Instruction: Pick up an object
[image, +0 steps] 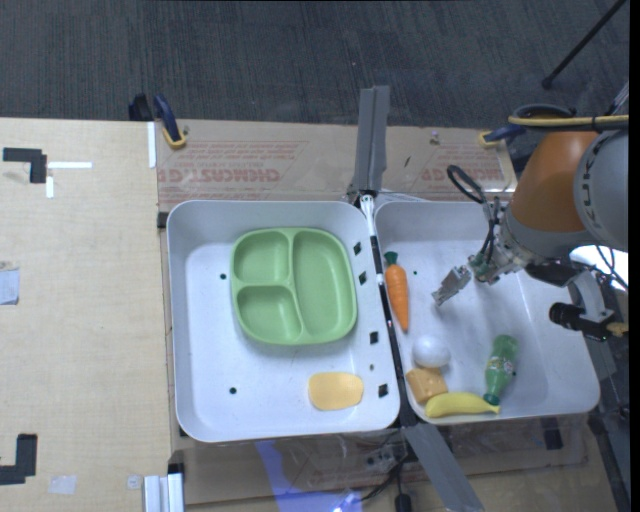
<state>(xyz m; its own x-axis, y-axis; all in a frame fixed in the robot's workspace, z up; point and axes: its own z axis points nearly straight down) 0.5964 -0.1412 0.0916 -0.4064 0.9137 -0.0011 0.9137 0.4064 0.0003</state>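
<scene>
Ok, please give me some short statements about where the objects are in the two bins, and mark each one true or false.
1. The green divided plate lies in the left bin. True.
2. The carrot lies inside the green plate. False: it lies in the right bin, near the wall between the bins.
3. The green bottle is in the right bin. True.
4. The gripper is over the left bin. False: it is over the right bin, above and to the right of the carrot in the view.
5. The banana lies near the front edge of the right bin, close to the white ball. True.
</scene>
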